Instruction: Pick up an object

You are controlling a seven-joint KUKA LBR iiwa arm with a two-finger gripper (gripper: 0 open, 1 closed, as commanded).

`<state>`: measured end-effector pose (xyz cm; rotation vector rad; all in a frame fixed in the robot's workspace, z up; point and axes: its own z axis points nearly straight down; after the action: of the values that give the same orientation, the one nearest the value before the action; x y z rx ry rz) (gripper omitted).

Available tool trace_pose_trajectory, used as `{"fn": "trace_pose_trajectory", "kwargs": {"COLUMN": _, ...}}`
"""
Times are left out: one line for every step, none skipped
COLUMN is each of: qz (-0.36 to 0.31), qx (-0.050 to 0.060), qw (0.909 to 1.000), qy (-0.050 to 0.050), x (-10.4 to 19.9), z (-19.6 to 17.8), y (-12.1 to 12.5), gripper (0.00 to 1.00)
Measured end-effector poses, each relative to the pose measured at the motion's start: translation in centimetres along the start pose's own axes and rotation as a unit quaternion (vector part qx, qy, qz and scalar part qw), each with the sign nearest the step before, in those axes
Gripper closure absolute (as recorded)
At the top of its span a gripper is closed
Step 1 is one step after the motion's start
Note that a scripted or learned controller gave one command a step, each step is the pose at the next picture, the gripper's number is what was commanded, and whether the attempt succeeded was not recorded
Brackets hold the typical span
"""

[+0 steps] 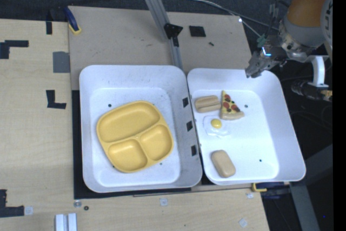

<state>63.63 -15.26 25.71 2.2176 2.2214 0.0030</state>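
Note:
In the right white bin (270,132) lie a pizza slice (230,107), a tan bread roll (206,103), a fried egg (216,126) and a brown loaf-shaped piece (223,163). My gripper (255,69) hangs over the bin's far right corner, above and to the right of the pizza slice, touching none of the objects. Nothing is seen between its tips.
The left white bin (92,89) holds a yellow divided plate (135,136). A slanted metal pole (157,2) rises behind the bins. Cables run across the dark area at the back. Black fittings sit on the wall between the two bins.

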Motion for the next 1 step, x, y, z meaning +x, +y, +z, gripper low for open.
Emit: {"fn": "trace_pose_trajectory", "kwargs": {"qz": -0.002, "qx": 0.002, "qw": 1.0, "qy": 0.0, "x": 5.25, "z": 1.22, "y": 0.51, "gripper": 1.0}}
